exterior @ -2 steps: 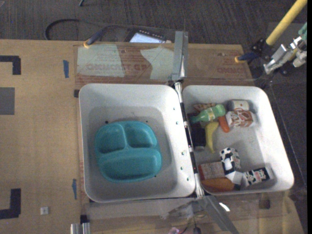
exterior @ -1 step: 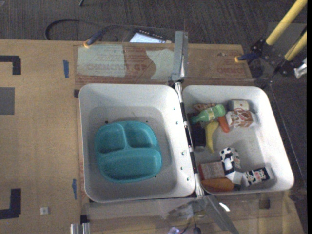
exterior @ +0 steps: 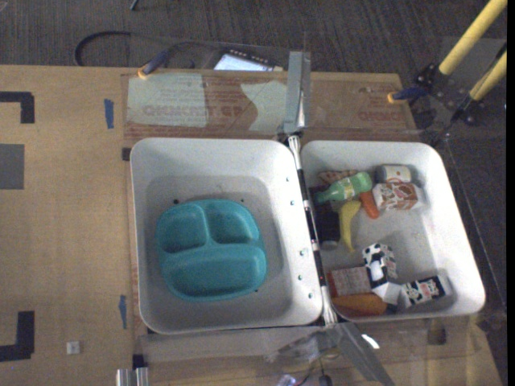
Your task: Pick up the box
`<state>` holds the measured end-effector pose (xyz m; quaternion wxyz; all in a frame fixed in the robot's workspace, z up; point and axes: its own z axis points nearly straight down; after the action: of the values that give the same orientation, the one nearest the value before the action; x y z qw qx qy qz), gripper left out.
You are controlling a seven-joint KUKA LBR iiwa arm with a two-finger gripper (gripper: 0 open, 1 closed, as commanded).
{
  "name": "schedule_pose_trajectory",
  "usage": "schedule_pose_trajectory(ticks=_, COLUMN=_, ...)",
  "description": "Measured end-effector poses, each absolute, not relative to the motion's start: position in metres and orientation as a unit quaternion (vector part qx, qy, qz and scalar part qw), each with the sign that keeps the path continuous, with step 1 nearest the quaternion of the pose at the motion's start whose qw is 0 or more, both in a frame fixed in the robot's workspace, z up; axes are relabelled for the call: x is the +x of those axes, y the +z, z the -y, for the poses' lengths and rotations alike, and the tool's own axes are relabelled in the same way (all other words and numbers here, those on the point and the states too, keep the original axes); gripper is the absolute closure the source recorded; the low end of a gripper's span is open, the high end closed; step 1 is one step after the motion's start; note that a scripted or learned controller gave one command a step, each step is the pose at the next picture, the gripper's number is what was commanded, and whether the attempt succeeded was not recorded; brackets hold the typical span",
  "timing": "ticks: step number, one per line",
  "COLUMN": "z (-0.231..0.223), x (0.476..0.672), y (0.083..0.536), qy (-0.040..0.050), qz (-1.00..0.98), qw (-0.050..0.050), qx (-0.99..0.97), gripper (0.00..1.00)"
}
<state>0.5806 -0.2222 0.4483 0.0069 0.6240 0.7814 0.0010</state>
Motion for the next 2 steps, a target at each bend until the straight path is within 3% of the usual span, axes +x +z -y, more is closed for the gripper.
schedule_pose_trajectory(ticks=1, z=0.2229, x=0.5429, y=0.2367, qy=0.0004, qz=-0.735, qw=0.001, qx=0.678, gripper=1.00)
schedule_pose_trajectory(ticks=2, z=0.2233, x=0.5429, y=0.2369, qy=0.0005, qz=-0.735, qw=0.001, qx=0.678, gripper=0.00)
